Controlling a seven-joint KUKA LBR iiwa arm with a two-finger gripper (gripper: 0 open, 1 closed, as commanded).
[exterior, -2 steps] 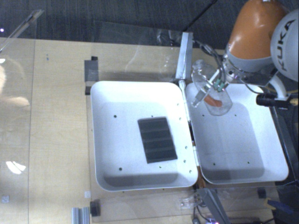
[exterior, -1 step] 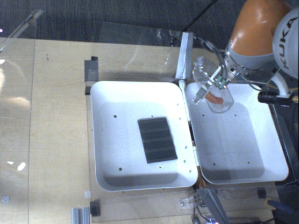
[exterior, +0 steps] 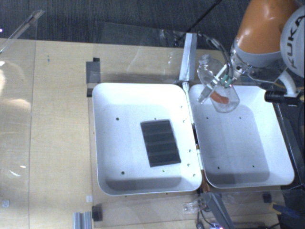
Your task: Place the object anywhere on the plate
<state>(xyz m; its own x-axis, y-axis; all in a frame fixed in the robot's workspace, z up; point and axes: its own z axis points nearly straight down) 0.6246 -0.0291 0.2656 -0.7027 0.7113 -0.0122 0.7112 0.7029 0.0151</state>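
Observation:
A dark grey ribbed rectangular plate point(exterior: 160, 143) lies flat in the middle of the left white bin point(exterior: 109, 99). My gripper point(exterior: 217, 97) hangs over the far left corner of the right bin point(exterior: 257, 142), reaching down from the orange-banded wrist at the top right. A small orange-red object point(exterior: 220, 98) sits between its clear plastic fingers point(exterior: 206, 93), which are shut on it. The object is partly blurred by the see-through finger material. The plate is well to the left of the gripper and nearer the camera, across the wall between the bins.
A metal upright point(exterior: 187, 56) stands at the back between the two bins, close to the gripper's left. Cables and a black fitting point(exterior: 281, 97) run along the right bin's far right side. Wooden bench point(exterior: 47, 142) surrounds the bins.

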